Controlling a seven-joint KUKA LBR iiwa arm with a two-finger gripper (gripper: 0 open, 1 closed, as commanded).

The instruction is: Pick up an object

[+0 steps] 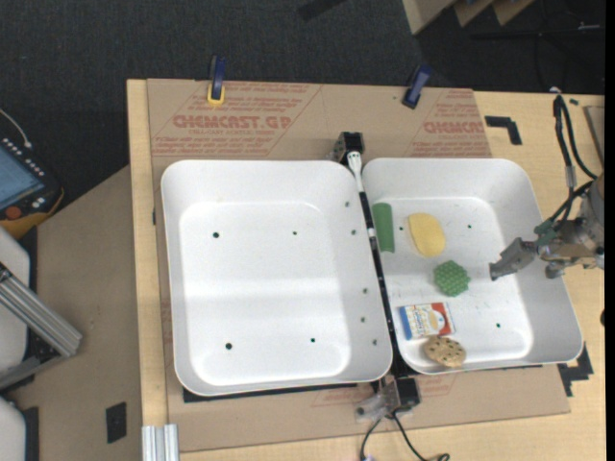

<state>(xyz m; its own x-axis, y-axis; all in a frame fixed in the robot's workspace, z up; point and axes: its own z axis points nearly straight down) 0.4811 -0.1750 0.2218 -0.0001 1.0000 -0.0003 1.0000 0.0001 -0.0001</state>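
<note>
Five small objects lie in the right bin [500, 185], all toward its left half. A green bar [383, 227] lies lengthwise by the left wall, a yellow oval lump [427, 233] just beside it. Below sits a green knobbly ball [451, 278], then a flat red, white and blue packet [424, 320], and what looks like a cookie [445, 351] at the near rim.

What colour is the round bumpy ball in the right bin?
Green, seen in the camera view.
</note>
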